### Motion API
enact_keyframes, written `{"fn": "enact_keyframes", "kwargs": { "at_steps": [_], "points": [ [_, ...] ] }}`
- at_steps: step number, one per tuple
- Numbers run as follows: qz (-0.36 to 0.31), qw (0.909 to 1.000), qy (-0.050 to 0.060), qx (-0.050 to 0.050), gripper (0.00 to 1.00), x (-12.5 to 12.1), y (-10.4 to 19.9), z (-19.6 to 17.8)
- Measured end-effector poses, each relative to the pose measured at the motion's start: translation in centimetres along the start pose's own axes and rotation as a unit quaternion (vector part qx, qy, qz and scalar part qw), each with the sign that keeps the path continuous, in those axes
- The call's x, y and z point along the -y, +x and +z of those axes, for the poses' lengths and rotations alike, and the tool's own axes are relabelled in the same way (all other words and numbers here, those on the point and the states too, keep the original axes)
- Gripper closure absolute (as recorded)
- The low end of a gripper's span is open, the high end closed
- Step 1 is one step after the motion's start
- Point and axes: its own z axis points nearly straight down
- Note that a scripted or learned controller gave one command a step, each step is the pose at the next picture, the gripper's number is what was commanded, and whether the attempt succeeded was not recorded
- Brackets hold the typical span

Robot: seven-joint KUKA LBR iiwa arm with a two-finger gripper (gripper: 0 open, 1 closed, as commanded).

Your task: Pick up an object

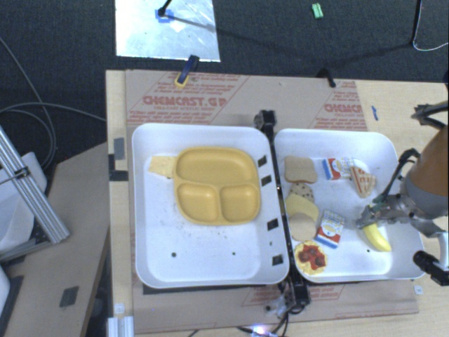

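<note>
We see the gripper (370,217) low over the right bin (386,144), near its right wall, fingertips just at the upper-left end of the banana (377,238). Fingers look to be slightly apart, but the view is small and cluttered there — we cannot tell for sure, and nothing shows clearly between them.

Banana lies toward the right bin's front-right corner, tilted, tip pointing at the gripper. We judge it the target: a toy, likely light, stiff, smooth plastic — slippery on a curved skin. Best hold is across the middle of its body, fingers square to its length; taking it at the tapered end risks it squirting out.

Outward from there: a small carton (330,229) sits left of the banana, near the bin's front edge. A pizza slice (363,180) lies up by the right wall, another small carton (333,168) beside it. Bread slice (300,169) near the back-left corner, cookie (302,191) below it, a pale cheese-like piece (302,208) under that. Round plate of spaghetti (311,258) at the front-left corner.

Left bin (151,258) carries a yellow divided tray (215,184) at its middle, a pale flat piece (162,166) touching the tray's left edge.
</note>
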Motion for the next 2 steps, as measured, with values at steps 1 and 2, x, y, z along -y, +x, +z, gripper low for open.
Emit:
{"fn": "enact_keyframes", "kwargs": {
  "at_steps": [1, 2],
  "points": [
    [-0.006, 1.0, 0.0, -0.002, 1.0, -9.4, 6.2, 1.1],
    [-0.008, 1.0, -0.005, -0.003, 1.0, -11.4, 17.5, -9.6]
  ]
}}
